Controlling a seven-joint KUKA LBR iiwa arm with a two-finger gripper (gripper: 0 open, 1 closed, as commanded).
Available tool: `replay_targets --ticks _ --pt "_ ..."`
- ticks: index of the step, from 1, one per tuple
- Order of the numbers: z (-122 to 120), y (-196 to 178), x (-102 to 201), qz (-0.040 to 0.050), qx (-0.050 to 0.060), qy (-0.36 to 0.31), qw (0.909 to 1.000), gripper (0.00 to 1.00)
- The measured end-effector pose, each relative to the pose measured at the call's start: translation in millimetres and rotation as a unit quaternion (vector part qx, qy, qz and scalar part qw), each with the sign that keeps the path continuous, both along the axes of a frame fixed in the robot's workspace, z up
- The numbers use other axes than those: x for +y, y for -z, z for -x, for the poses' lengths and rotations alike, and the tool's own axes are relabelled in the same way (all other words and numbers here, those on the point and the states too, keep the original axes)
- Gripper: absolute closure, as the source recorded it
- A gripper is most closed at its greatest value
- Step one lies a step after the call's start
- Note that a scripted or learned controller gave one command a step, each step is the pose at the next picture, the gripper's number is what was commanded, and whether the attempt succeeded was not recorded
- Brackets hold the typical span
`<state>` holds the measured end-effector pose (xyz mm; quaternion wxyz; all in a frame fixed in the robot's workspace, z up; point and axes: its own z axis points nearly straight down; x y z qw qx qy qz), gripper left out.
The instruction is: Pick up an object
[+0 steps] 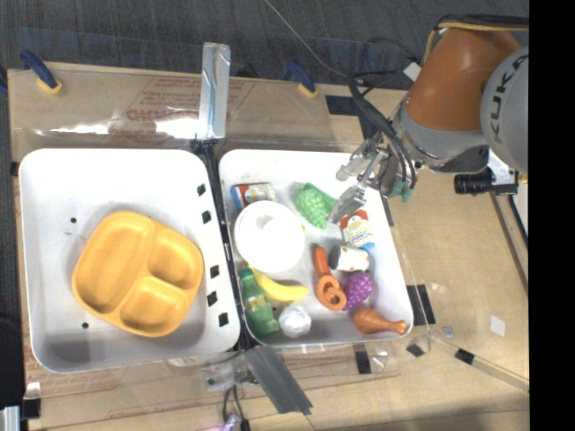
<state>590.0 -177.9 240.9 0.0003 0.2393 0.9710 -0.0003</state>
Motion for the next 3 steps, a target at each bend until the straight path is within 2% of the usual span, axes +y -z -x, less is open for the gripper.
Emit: replay_targets --ticks 1,2,3 --pt "-15.3 134.3 -25.7 -0.0022 0.006 -0.027 0.9996 0.0" --pt "51.1 147.6 -29.9 -0.0005 -0.001 0.043 0.9991 0.0" --pt "95.2 147.4 -29.0 -0.001 -0.002 0.106 0.9944 0.0"
